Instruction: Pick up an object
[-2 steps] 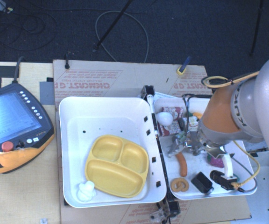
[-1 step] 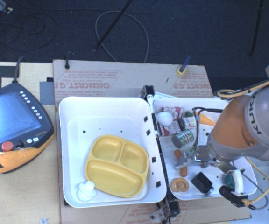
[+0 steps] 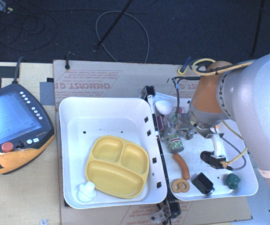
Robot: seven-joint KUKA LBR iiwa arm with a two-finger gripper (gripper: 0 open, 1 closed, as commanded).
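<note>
My gripper hangs low over the upper left part of the right bin, on the grey arm with its orange band. Just below it lies a green speckled object; whether the gripper touches it is unclear. A white egg-shaped object rests just up and left of the gripper. Nearer the front lie a brown sausage, a small pretzel, a black block and a green lump.
The left bin holds a yellow divided plate and a small white object at its front left corner. A tablet-like pendant sits on the bench to the left. The wall between the bins runs close to the gripper.
</note>
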